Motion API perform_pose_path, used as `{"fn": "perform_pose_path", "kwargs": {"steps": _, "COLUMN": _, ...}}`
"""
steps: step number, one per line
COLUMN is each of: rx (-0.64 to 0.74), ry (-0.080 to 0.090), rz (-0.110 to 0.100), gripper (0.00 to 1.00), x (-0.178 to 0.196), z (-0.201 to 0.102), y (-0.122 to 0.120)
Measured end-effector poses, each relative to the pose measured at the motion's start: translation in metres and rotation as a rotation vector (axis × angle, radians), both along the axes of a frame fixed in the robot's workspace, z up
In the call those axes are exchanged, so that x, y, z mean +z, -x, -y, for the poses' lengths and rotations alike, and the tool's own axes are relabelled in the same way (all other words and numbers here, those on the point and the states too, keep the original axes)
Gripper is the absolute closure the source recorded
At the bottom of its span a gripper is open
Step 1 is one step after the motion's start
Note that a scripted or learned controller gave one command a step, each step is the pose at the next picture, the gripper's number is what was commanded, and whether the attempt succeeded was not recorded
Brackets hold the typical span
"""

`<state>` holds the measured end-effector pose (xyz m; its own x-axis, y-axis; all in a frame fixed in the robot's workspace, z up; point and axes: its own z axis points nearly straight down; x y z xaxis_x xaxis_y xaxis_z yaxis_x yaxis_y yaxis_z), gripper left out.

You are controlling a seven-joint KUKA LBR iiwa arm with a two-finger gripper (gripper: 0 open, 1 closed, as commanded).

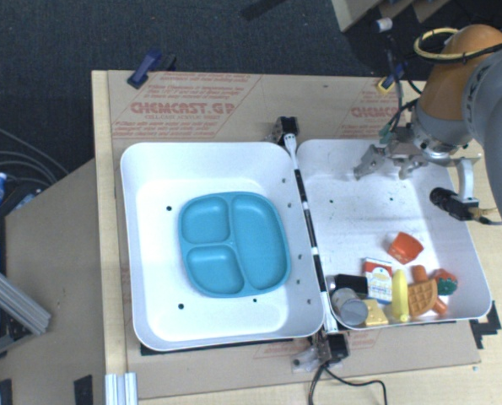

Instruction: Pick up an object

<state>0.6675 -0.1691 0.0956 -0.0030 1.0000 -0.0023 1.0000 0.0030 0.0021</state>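
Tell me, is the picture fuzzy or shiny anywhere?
In the camera view, light is even and soft; the left white bin looks bright, with gentle shading along its walls. The blue divided plate is fairly sharp. The small toy foods in the right bin's corner are slightly blurry, and the gripper is too soft to make out.

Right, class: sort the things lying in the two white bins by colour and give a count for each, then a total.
Blue, the divided plastic plate: 1
Orange or red, block, waffle-like piece, carton: 3
Yellow stick: 1
Silver round can: 1
Black piece: 1
Total, as far as I can tell: 7
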Motion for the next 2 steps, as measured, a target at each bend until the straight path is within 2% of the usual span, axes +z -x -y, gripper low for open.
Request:
{"fn": "perform_pose_path", "kwargs": {"steps": 1, "rx": -0.004, "ry": -0.003, "rz": -0.004, "gripper": 0.00, "x": -0.011, "z": -0.010, "y": 0.111}}
{"fn": "perform_pose_path", "kwargs": {"steps": 2, "rx": -0.002, "ry": -0.002, "rz": -0.001, "gripper": 0.00, "x": -0.011, "z": -0.026, "y": 0.031}}
